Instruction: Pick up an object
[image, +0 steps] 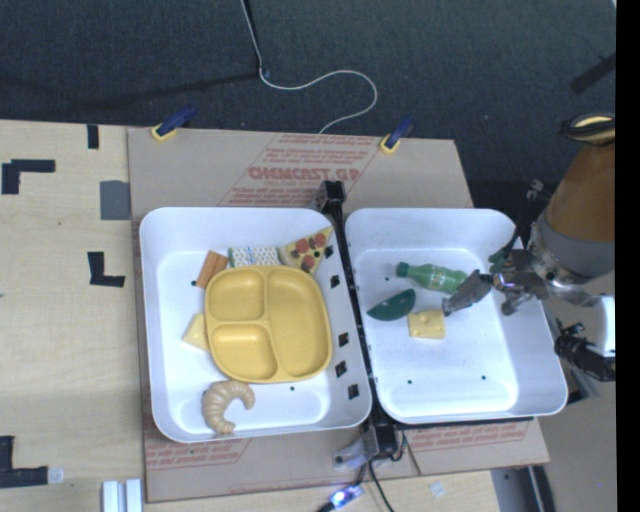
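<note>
Yellow foam-like cheese wedge (428, 325) just below-left of your tool (462, 296) looks light and squashy, so pinch its 2 flat sides; tool's opening I cannot tell.

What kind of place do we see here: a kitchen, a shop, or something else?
Most likely a robotics lab bench, not a kitchen. Two white bins sit on cardboard sheets clamped to the bench, toy food such as a croissant and a small green bottle lies in them, and a robot arm reaches in.
</note>
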